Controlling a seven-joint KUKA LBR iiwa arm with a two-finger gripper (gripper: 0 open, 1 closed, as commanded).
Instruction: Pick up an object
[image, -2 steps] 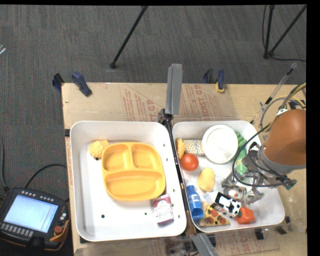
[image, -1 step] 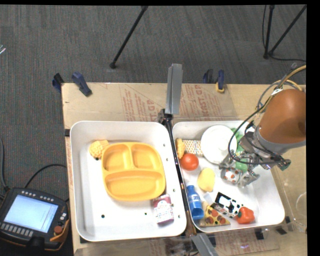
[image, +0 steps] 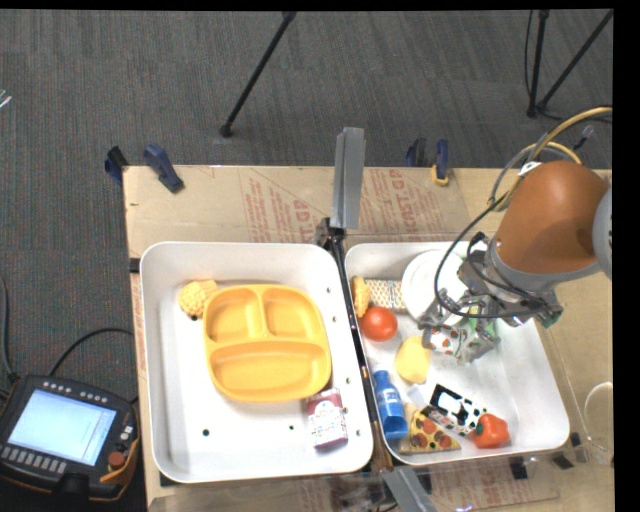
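End effector (image: 458, 335) low in the right bin (image: 545, 385).
Its grip state cannot be told; it sits beside the yellow lemon (image: 412, 359) and tomato (image: 378, 323).

One fixed camera above the bench, looking down at a slant, both shallow white plastic bins (image: 160, 300) in frame, grey carpeted floor (image: 100, 90) beyond, moderately near
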